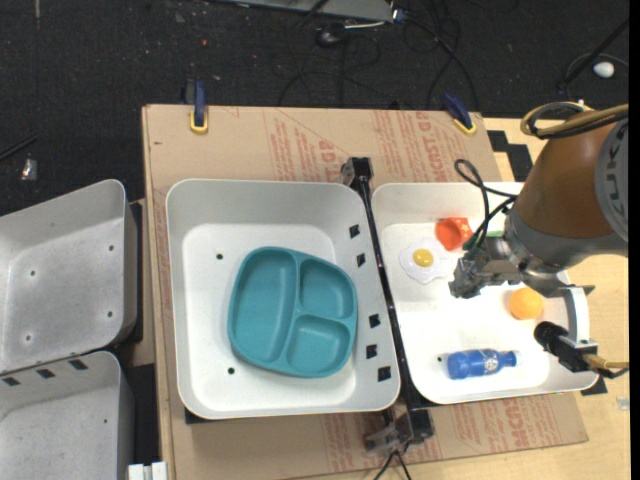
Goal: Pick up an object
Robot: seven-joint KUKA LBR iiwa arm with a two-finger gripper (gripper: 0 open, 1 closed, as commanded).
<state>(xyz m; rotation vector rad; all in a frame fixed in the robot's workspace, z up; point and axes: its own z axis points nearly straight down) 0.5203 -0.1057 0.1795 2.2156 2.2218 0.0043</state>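
The tool (pixel 467 280) hovers low in the right bin (pixel 432 392), just right of the fried egg (pixel 423 259); whether it is open or closed, I cannot tell. Best centre over one object, likely the orange ball (pixel 526 304); descend squarely before closing.

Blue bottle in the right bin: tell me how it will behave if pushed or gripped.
The blue bottle lies on its side, so it would probably roll when nudged. It looks small and plastic, likely light. Its rounded, smooth body may slip from a loose pinch.

Text check | I see red printed lettering on the cardboard sheet (pixel 300 133) under the bins, upper centre of frame, upside down, not legible to me | blue bottle (pixel 481 363) label unreadable
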